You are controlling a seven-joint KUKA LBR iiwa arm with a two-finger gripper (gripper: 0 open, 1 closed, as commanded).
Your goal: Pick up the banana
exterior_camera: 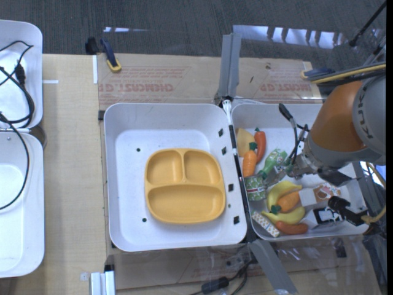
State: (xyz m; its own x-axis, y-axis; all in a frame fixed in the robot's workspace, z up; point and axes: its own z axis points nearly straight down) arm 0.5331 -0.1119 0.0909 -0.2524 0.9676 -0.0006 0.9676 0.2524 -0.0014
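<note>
The yellow banana [281,193] lies in the right bin [245,112], near its front, curved around a small orange carrot piece [289,201] that rests on it. My gripper [293,167] hangs low in that bin just above and to the right of the banana, below the arm's orange band [338,125]. The wrist hides the gripper's tip, and nothing can be seen held in it.
Around the banana lie two carrots [250,162], a green packet [274,161], a red-orange sausage-shaped toy [292,228] and small boxes [322,194]. The left bin [123,165] holds a yellow divided plate [184,185]. A divider [232,158] separates the bins.
</note>
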